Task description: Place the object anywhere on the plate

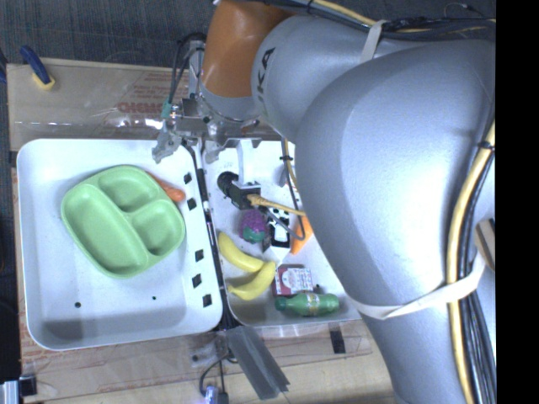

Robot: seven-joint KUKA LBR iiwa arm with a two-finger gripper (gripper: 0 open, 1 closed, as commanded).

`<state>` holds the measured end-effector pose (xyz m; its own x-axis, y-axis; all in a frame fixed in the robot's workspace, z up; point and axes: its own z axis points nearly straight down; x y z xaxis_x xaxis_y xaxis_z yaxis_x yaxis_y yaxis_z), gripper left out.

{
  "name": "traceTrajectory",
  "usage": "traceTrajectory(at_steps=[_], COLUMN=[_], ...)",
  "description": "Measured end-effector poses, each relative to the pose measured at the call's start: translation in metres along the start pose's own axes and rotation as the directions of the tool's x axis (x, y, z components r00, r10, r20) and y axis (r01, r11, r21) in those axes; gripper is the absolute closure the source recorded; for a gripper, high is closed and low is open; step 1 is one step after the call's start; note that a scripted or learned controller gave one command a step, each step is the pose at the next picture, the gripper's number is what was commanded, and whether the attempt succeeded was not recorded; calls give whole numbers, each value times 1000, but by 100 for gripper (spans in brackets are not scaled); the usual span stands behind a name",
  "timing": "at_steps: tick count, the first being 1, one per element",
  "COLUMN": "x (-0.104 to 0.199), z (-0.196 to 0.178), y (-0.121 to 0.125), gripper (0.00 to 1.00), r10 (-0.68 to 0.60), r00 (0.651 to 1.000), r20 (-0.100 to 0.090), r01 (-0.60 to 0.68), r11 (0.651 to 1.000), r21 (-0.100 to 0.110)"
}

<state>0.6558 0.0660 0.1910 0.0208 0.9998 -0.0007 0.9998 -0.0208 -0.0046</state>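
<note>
Here, an orange carrot beside the green plate, just below the empty, spread fingers.

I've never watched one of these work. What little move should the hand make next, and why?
Probably swing right and lower toward the right bin. The hand hovers over the divider at the bins' far edge with nothing visible between its fingers, while the plate holds nothing; a carrot only lies at its rim. The bananas look easiest to reach.
</note>
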Motion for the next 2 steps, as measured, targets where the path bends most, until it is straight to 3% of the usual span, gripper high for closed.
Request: traceTrajectory(at_steps=[1, 2], x=[-49, -49], z=[0, -10], y=[-97, -96], gripper=[0, 100], r10=[-484, -486], r00=[875, 874], r20=[0, 2], r01=[484, 486], r11=[875, 874], r21=[-1, -1])
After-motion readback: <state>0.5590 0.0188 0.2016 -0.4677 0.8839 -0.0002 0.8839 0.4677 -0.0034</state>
